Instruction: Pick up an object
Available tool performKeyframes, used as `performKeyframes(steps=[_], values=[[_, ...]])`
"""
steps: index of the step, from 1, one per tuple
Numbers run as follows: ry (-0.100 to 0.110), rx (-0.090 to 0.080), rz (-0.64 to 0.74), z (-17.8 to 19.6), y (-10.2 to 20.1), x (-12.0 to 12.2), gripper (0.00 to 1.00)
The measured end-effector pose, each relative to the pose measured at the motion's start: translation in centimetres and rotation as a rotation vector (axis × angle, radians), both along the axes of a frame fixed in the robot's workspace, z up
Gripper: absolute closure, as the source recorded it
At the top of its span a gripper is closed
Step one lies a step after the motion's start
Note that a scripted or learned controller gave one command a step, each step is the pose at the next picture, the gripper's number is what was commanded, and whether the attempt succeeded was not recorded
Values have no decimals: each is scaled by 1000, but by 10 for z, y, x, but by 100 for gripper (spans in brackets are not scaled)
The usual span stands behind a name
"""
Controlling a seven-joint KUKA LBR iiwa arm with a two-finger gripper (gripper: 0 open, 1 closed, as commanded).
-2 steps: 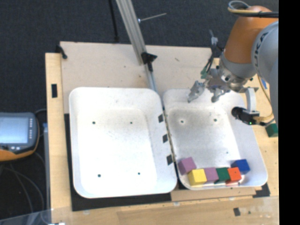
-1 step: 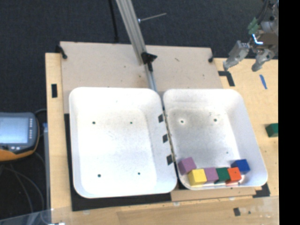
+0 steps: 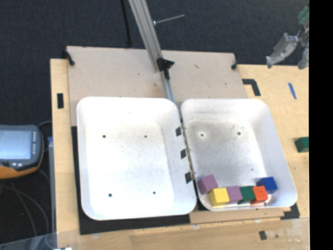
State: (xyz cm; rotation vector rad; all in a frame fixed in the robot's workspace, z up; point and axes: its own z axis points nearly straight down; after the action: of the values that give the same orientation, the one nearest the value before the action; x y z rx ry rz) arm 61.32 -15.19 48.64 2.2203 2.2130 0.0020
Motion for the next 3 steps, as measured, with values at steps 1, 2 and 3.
performKeyframes(steps=[1, 2, 3], values=[[-5, 0, 7, 65, 25, 15, 0], [10, 3, 9, 8, 35, 4, 0], [-3, 0, 7, 64, 54, 34, 0]])
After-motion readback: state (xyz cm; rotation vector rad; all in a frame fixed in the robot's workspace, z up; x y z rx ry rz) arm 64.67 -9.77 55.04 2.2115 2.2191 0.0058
